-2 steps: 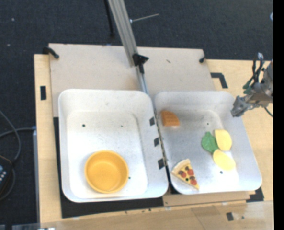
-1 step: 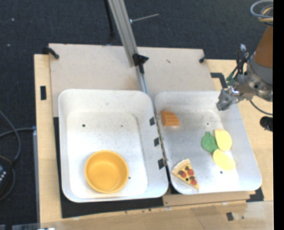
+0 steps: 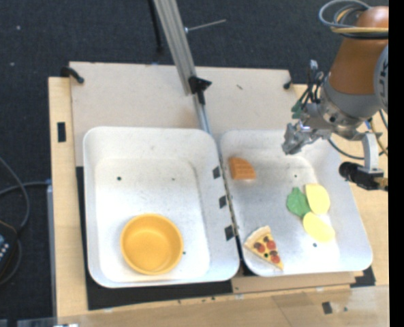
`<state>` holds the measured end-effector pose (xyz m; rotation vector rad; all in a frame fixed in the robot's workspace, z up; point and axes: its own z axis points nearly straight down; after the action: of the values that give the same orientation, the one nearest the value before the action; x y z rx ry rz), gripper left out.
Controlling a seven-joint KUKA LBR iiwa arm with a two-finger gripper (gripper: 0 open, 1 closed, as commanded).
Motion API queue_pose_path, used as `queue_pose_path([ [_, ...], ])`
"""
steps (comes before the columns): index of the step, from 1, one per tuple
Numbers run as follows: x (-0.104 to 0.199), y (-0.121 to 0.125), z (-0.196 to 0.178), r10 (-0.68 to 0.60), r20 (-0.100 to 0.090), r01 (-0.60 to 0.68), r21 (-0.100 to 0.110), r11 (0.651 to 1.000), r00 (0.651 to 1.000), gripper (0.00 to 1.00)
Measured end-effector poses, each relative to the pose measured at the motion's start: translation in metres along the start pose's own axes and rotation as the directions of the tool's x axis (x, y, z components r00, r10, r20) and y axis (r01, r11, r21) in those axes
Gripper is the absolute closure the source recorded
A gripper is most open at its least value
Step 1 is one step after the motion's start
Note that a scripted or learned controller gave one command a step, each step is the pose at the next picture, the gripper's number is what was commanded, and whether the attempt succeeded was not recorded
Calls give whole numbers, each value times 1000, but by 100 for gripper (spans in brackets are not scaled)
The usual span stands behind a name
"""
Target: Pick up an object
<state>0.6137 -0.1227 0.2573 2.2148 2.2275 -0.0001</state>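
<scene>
Nothing picked yet: the gripper (image 3: 298,140) hovers at the right bin's (image 3: 338,182) twelve o'clock, whether its jaws are released I cannot tell; the orange block (image 3: 242,169) sits at its nine o'clock.

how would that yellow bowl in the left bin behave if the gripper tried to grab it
The yellow bowl looks like thin, smooth plastic, so probably light and a bit slippery. It sits upright on a broad base, unlikely to tip. Its round rim may slide away when pushed.

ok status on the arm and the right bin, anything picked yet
Gripper over right bin's back edge, nothing seen in it. Orange block, pizza slice, green and yellow pieces lying untouched. Nothing in the way.
</scene>
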Motion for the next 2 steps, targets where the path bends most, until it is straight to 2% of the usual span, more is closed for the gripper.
queue_pose_path([
  [2,89,23,21,1,1,-1,-1,1000,1000,100],
])
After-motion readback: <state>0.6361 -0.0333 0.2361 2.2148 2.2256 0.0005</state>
